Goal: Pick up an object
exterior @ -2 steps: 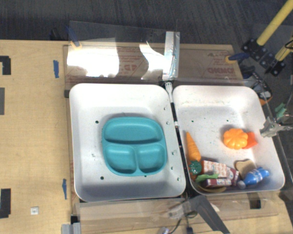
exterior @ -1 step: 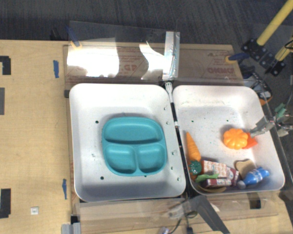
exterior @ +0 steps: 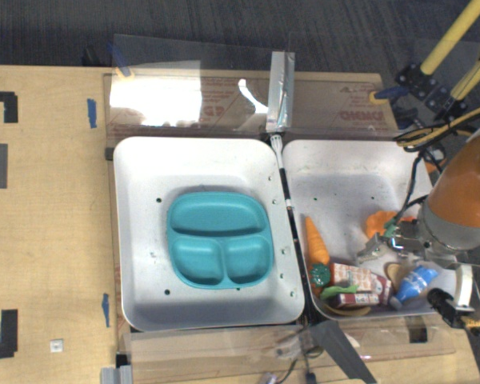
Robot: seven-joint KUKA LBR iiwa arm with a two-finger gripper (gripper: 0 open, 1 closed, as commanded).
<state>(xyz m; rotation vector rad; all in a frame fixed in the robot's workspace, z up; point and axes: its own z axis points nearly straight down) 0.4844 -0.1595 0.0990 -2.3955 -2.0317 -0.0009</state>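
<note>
Your gripper (exterior: pixel 384 242) sits low in the right bin (exterior: pixel 344 174), over its near right part; you cannot tell how it is set. Just beside it lies an orange piece (exterior: pixel 378 222). Left of it a carrot (exterior: pixel 316 242) lies along the bin's left wall, with a small carton (exterior: pixel 358 285) and a blue bottle (exterior: pixel 414 284) at the near edge. In the left bin (exterior: pixel 144 174) rests a teal divided tray (exterior: pixel 220 240).

- I count two shallow white plastic bins (exterior: pixel 136 214) side by side.
- One teal three-compartment tray (exterior: pixel 220 238).
- One orange carrot (exterior: pixel 316 242).
- One blue bottle (exterior: pixel 414 285).
- One red-and-white printed packet (exterior: pixel 358 282).
- One small green round thing (exterior: pixel 319 275).
</note>
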